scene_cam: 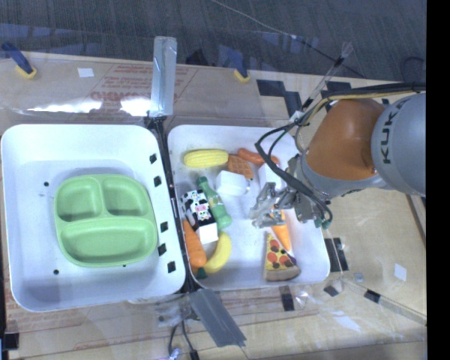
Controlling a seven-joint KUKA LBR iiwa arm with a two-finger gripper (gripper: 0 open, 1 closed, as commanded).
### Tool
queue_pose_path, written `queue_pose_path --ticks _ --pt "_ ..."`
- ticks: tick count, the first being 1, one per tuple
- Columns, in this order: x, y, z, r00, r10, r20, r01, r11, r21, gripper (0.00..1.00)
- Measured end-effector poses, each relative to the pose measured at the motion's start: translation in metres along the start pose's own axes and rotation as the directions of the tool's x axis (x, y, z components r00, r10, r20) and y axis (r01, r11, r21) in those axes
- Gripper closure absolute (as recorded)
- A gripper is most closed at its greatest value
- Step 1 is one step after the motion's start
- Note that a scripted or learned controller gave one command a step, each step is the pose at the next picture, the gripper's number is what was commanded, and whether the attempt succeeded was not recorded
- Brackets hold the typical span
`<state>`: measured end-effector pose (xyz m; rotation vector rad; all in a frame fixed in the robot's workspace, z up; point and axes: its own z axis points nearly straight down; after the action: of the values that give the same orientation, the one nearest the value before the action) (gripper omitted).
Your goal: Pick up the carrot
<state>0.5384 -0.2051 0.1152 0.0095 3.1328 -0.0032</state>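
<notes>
reaching into the right bin (210, 135), i hover my gripper (268, 210) low over its middle-right part, just above the pizza slice (278, 257). nothing sits between my fingers as far as the view shows; whether they stand wide or narrow, i cannot tell, since they blur against the white floor.

task status: not done. the carrot (194, 247) lies on the bin floor at the lower left of this bin, close to the wall shared with the left bin (15, 223). it lies lengthwise beside the banana (220, 253) and just below the cow-print box (198, 208).

relative position: the carrot is to my gripper's left in the view and a little lower, with the green bottle (214, 205) and banana between us. an orange piece (283, 233) lies just beside my gripper; i judge it a separate item. remaining steps, as i judge: traverse, descend, close, lift.
</notes>
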Motion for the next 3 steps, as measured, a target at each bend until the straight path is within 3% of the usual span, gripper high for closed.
queue_pose_path --ticks 1,2,3 --pt "0.000 0.000 0.000 1.000 -0.001 -0.001 0.001 1.000 0.000 0.00" --pt "0.008 -0.004 0.022 1.000 -0.022 -0.007 0.022 1.000 -0.002 0.00" --pt "0.005 -0.002 0.011 1.000 -0.029 -0.003 0.029 1.000 -0.001 1.00"
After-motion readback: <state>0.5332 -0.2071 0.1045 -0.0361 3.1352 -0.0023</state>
